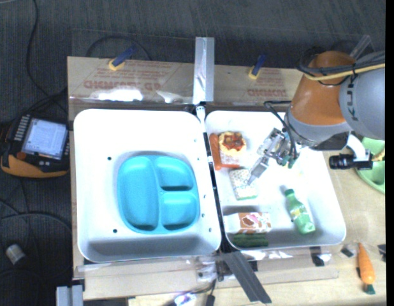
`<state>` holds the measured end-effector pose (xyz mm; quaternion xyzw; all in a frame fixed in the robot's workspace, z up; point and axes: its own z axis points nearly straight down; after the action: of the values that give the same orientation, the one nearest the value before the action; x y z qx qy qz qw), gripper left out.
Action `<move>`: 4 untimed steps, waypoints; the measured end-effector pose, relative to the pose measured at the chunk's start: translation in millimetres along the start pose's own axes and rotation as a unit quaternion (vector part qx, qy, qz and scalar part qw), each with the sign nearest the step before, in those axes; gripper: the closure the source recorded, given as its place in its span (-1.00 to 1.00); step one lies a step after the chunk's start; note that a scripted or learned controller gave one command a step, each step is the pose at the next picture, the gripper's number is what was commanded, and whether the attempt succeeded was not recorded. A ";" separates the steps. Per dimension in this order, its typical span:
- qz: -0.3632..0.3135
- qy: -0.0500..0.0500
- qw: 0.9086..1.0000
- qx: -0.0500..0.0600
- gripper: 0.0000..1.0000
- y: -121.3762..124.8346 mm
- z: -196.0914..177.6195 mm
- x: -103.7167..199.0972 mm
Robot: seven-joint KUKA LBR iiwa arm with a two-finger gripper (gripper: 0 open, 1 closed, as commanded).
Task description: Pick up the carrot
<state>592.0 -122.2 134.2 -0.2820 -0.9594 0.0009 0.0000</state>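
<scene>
An orange carrot (365, 268) with a green end lies on the bench outside the right bin, near the view's lower right corner. My gripper (254, 173) reaches down and left into the right bin (324, 171), its tip over the top edge of a small white and green packet (243, 188). The carrot is far from the gripper, off to the lower right and beyond the bin's wall.
The right bin also holds a pizza-print box (229, 147), a green bottle (299, 213), a brown snack box (254, 222) and a dark green item (250, 240). A blue divided tray (160, 193) fills the left bin (95, 171). The grey and orange arm (324, 107) overhangs the right bin's far corner.
</scene>
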 end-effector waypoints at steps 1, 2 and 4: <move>-0.090 -0.001 0.996 0.000 -1.00 -36.1 -103.5 7.9; -0.107 -0.001 0.994 0.000 -1.00 -18.9 -92.6 -6.2; -0.206 -0.002 0.979 0.000 -1.00 -23.9 -106.1 -29.9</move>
<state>604.2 -158.3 240.3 -0.0783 -0.9969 0.0013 -0.0018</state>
